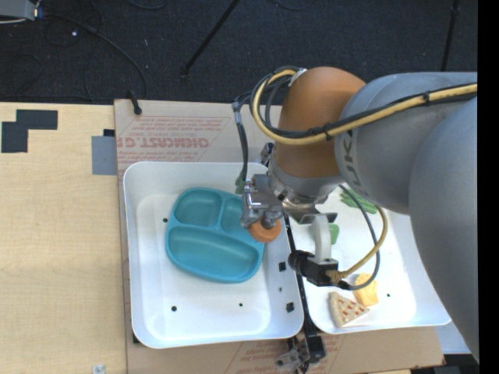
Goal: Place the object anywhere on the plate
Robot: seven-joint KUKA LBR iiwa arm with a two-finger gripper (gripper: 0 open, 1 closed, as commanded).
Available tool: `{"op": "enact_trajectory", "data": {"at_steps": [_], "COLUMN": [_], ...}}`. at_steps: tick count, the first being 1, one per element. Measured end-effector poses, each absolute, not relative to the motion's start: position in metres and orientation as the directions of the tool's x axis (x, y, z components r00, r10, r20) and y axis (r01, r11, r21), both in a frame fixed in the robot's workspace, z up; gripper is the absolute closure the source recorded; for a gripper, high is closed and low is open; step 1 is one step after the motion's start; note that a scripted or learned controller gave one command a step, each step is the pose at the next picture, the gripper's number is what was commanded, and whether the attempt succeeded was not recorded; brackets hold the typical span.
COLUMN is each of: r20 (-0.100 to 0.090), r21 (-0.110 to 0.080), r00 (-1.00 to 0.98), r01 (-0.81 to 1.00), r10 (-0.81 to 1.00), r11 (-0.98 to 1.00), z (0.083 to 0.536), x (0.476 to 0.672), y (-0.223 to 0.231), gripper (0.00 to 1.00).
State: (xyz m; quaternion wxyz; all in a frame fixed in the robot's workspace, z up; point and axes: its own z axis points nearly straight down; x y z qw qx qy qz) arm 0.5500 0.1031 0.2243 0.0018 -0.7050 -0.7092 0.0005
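Camera view from above: my gripper (pixel 263 223) hangs over the right edge of the blue plate (pixel 210 236), and an orange object (pixel 264 231) sits right at its tip, over the plate's rim. Whether my gripper is clamped on it or loose, I can't tell from here. That plate lies in the left bin (pixel 148 287). Over in the right bin (pixel 405 287) lie a pizza slice (pixel 346 310), a yellow piece (pixel 366 291) and something green (pixel 357 202).
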Motion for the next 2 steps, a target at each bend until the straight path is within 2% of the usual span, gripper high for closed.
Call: {"op": "enact_trajectory", "data": {"at_steps": [1,2], "r20": [0.001,-0.001], "r21": [-0.003,-0.004], "r00": [-0.006,-0.002], "r01": [1.0,1.0], "r10": [1.0,1.0], "r11": [0.006,0.002], "z": [0.2343,0.234], "x": [0.5342,0.5347], "y": [0.1505,0.1482], "gripper": [1.0,0.0]}}
